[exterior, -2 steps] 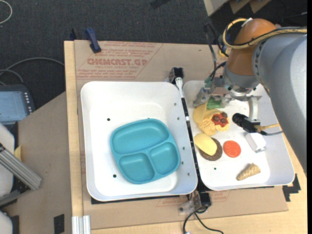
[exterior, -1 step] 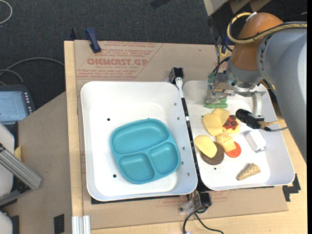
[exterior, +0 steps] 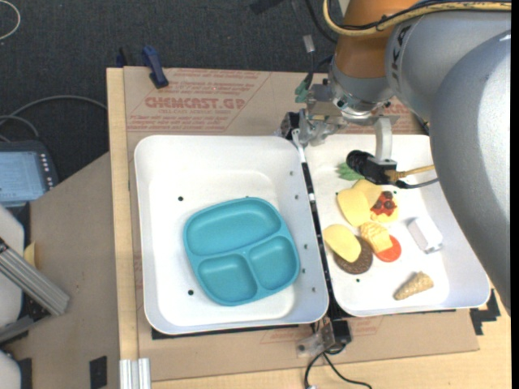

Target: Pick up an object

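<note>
My gripper (exterior: pixel 305 134) hangs over the far end of the wall between the two bins, at the back left corner of the right bin (exterior: pixel 454 298). Nothing shows between its tips. Toy foods lie in the right bin: a yellow wedge (exterior: pixel 355 204), a small red piece (exterior: pixel 384 207), a yellow oval (exterior: pixel 341 241) on a brown disc (exterior: pixel 358 263), a ridged yellow piece (exterior: pixel 375 234) and an orange-red round (exterior: pixel 390 250). A white block (exterior: pixel 423 235) and a tan cone (exterior: pixel 413 285) lie nearer the bin's right and front.
The left bin (exterior: pixel 158 185) holds a teal divided plate (exterior: pixel 241 250). A bit of green (exterior: pixel 349 171) peeks out at the back of the right bin. The grey arm (exterior: pixel 454 71) covers the upper right. Brown cardboard (exterior: pixel 211 96) lies behind the bins.
</note>
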{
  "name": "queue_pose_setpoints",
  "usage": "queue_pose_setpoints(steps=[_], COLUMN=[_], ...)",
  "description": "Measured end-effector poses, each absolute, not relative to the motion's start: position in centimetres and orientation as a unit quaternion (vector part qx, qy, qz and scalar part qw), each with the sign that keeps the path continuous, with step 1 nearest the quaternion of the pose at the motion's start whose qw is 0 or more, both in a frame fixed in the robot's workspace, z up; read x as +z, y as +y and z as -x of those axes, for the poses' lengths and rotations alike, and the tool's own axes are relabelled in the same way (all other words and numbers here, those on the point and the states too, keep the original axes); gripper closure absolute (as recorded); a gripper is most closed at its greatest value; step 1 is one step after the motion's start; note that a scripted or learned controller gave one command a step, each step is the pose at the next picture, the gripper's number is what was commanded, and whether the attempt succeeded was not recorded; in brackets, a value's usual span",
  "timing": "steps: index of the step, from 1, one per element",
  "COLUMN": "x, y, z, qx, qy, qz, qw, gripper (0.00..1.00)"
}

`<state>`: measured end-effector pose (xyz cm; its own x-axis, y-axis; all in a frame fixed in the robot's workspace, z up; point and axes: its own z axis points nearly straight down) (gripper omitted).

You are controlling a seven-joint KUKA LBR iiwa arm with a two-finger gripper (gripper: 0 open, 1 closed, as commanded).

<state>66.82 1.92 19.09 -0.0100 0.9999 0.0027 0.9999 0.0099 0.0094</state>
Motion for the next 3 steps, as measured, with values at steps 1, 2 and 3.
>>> queue_pose_setpoints(steps=[1,2,3], x=[29.7,49.5,43.6], y=[6.9,14.4,9.4], z=[-59.1,-57.3,-50.4], qx=[0.0015,0.0089,-0.0033], qy=[0.709,0.710,0.706], qz=[-0.705,-0.704,-0.709], qw=[0.000,0.005,-0.003], gripper=[1.00,1.00,1.00])
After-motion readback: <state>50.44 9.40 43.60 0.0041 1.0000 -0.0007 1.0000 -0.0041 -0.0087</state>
